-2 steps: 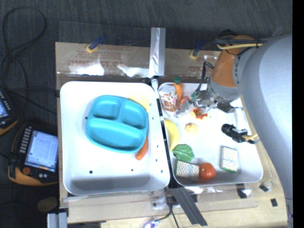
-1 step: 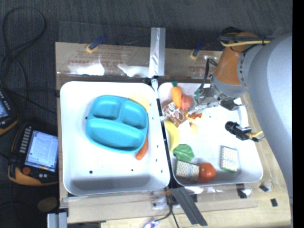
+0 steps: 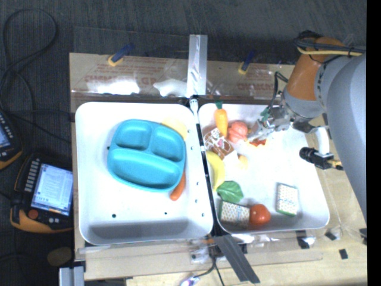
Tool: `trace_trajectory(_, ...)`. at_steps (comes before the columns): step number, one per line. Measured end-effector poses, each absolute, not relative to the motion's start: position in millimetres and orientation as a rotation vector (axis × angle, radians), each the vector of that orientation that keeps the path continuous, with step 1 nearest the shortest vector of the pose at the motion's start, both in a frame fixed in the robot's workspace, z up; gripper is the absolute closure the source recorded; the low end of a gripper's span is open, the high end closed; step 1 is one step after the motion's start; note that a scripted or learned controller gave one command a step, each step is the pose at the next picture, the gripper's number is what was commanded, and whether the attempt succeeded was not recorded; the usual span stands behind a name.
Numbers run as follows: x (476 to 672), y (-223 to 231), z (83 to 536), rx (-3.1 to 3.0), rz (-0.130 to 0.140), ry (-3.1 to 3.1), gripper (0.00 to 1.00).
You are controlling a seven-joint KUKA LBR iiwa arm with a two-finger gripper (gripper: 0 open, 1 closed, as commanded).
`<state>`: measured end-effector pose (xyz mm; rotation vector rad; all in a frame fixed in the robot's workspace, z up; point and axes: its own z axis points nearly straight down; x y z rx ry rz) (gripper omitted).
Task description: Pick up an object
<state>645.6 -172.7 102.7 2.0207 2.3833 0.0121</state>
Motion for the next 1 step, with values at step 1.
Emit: trace_trajectory(1, 651.5, -173.3, 165.7, 1.714, -0.005, 2.629, 1.0)
